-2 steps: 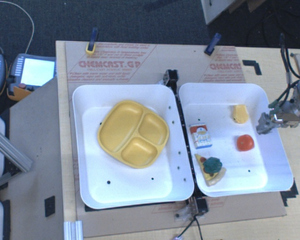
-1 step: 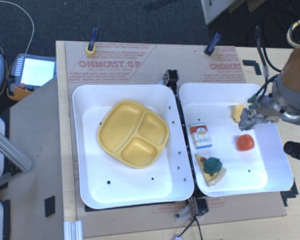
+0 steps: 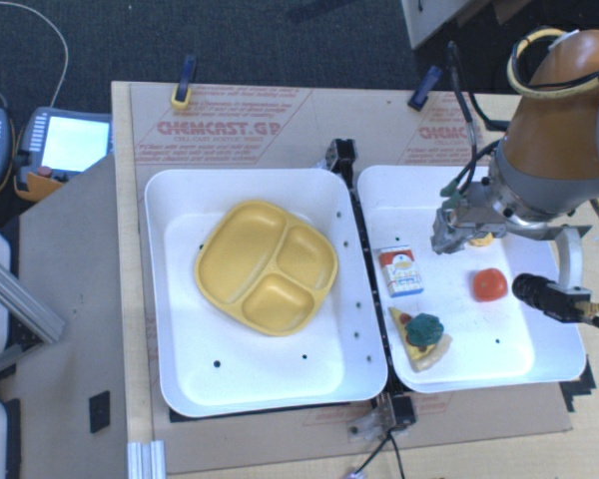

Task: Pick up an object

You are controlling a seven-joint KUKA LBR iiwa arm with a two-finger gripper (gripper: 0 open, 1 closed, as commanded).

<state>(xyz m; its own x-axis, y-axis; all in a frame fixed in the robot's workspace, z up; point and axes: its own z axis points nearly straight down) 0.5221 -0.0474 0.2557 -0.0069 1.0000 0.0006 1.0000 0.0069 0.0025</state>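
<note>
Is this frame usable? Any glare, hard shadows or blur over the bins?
Camera view: lighting is even and soft; the yellow plate casts only a faint shadow on the left bin. The right bin is bright white but the carton and tomato stay readable. The gripper looks slightly soft, its jaws not resolvable.

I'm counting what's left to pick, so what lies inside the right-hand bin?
The right bin holds a small red-and-white carton, a red tomato-like ball and a yellow wedge topped with green. The gripper and arm cover the bin's upper right, where something yellowish peeks out.
</note>
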